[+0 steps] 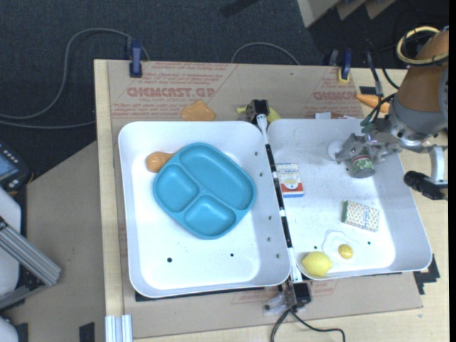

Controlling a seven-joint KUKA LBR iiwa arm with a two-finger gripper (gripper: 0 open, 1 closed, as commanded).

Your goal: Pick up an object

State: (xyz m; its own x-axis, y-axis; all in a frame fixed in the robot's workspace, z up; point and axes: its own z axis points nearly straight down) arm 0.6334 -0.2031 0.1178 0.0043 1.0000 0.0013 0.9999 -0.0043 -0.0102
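My gripper [358, 158] hangs low over the far right part of the right bin [399, 191], below the arm's orange band. No object shows in it. In that bin lie a small white carton with red and blue print [288, 179] near the divider, a green patterned packet [360, 216] and a toy fried egg [340, 248]. A yellow lemon [317, 263] rests at the front rim. The packet is nearest to the gripper, a short way in front of it. The left bin [135, 212] holds a blue divided plate [205, 189] and an orange toy [155, 161] at the plate's far left.
On the bench behind the bins rest an orange piece [198, 111] and a yellow and black item [257, 110]. Blue clamps [135, 57] grip the bench's far edge. Cables run beside the arm on the right.
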